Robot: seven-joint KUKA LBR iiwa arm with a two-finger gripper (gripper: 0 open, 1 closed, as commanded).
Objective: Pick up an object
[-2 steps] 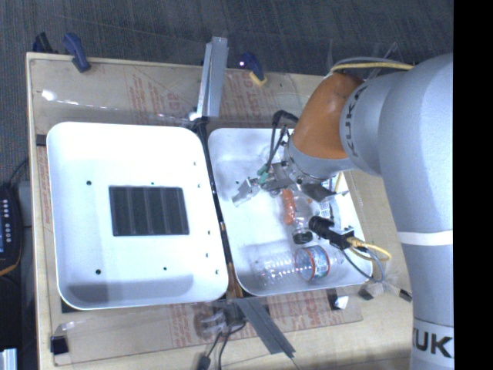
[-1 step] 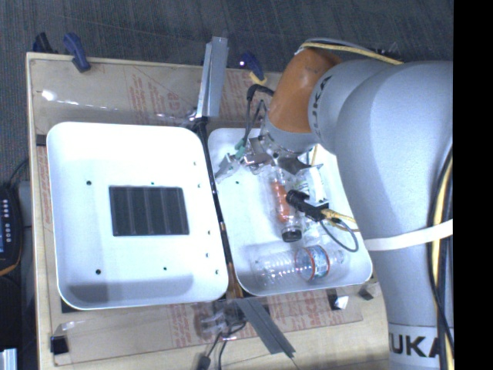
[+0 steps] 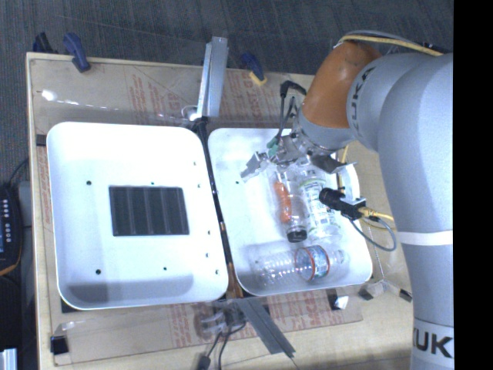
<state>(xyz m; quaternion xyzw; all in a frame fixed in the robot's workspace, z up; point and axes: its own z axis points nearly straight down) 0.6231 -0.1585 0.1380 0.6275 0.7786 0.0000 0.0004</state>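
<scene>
Reaching in from the right of the frame, the grey arm [image 3: 408, 129] hangs over the right bin [image 3: 231, 206]. The left bin [image 3: 85, 153] holds a dark grate [image 3: 149, 210]. Two clear bottles [image 3: 296, 264] lie in the right bin's lower part. If the fingers [image 3: 258, 164] are released or clenched, the picture cannot tell.

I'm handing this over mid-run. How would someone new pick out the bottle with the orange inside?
Look at the right-hand white bin, the one under the grey arm. Just below the tool a slim clear bottle lies lengthwise, with an orange streak inside and a dark cap at its near end. The clear bottle along the near wall is larger and lies crosswise.
</scene>
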